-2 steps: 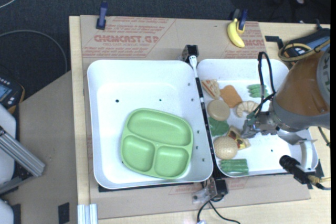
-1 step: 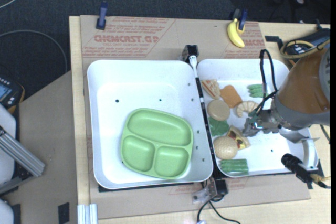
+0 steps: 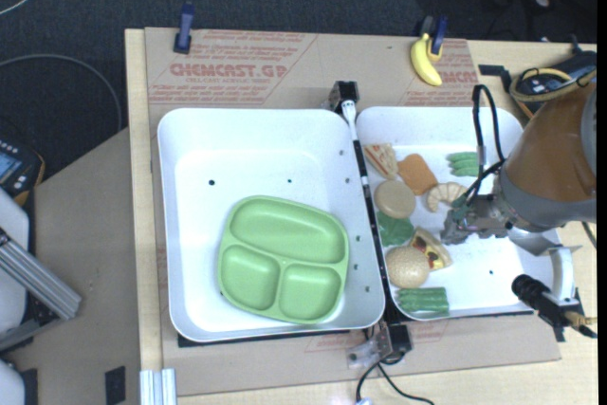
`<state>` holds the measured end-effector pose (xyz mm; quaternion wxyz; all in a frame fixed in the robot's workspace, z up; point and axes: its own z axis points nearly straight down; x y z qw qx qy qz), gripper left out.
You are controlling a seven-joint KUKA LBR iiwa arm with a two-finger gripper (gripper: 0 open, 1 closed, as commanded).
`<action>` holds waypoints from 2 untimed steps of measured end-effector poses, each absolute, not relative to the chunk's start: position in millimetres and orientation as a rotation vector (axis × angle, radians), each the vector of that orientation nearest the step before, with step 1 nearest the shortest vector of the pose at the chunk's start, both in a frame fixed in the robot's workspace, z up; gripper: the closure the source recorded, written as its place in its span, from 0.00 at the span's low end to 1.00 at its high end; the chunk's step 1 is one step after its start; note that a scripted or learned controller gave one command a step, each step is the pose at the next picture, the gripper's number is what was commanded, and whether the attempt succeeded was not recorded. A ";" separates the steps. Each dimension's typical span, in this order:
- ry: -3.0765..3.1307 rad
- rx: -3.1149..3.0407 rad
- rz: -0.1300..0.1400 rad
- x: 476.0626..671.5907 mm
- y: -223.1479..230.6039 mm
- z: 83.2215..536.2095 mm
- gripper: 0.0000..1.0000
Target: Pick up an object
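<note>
The arm (image 3: pixel 555 171) was cut off by the right edge of the picture and hid the right wall of the right bin (image 3: pixel 493 303). The end effector (image 3: pixel 455 228) was too small and dark to tell how its tips stood. The counter (image 3: pixel 152 204) was cut at the bottom edge.

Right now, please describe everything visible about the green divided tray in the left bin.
The green tray is pale green, looks like moulded plastic, with rounded corners and three compartments: one long at the far side, two smaller at the near side. It lies flat, slightly turned, on the floor of the left bin, toward its near right corner. Nothing lies in it.
</note>
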<state>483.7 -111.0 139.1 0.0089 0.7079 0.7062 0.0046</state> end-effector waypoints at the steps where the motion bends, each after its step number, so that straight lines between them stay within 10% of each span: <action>1: 2.205 2.210 0.016 484.1 -110.9 149.0 1.00; 2: 2.222 2.227 -0.004 477.9 -127.2 119.5 1.00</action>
